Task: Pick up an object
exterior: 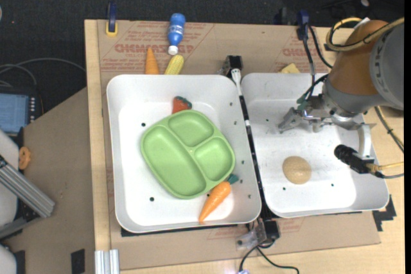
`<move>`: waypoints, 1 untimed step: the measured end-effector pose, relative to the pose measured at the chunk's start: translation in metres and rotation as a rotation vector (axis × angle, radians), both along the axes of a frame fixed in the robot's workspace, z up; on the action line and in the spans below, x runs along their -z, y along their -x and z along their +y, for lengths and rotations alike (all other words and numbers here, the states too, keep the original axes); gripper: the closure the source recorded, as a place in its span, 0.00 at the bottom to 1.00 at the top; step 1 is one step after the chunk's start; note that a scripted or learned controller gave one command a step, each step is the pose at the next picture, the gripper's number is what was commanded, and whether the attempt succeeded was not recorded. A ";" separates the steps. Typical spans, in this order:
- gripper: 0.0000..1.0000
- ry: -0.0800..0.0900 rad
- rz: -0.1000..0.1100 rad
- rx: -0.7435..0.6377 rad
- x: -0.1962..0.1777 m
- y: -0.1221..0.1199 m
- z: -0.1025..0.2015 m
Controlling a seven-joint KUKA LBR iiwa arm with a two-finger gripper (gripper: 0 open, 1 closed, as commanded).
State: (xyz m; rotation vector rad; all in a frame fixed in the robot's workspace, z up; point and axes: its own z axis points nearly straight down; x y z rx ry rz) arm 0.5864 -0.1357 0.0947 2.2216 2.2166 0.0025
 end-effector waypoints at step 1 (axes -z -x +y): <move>0.00 0.000 0.000 0.000 0.000 0.000 0.000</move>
